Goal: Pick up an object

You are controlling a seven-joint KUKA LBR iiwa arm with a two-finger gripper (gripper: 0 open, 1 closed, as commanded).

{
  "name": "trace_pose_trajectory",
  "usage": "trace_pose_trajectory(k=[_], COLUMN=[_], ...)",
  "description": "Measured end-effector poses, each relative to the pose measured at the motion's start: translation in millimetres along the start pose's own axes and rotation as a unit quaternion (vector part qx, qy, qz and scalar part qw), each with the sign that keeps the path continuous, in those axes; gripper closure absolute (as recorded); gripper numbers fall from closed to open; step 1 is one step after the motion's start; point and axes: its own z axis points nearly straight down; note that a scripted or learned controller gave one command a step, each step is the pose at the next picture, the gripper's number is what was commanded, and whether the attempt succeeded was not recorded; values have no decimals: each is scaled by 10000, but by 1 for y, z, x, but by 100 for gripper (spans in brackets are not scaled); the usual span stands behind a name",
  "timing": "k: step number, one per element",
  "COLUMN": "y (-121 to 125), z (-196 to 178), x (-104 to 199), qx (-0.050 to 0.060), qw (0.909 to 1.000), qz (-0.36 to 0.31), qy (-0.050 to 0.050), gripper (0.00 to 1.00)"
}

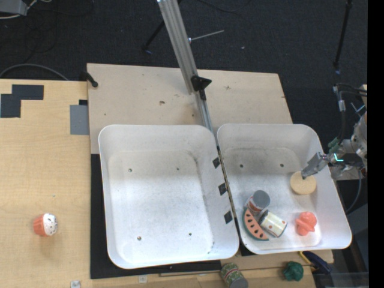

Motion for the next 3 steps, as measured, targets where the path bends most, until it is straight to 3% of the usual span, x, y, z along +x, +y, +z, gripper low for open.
trace_pose_trajectory(k=[1, 3], y=[1, -2], z=[-2, 100], x=[0, 5], qx=[-21, 4], qw=[10000, 10000], qz=[0, 7], qy=[-6, 2], gripper=[0, 0])
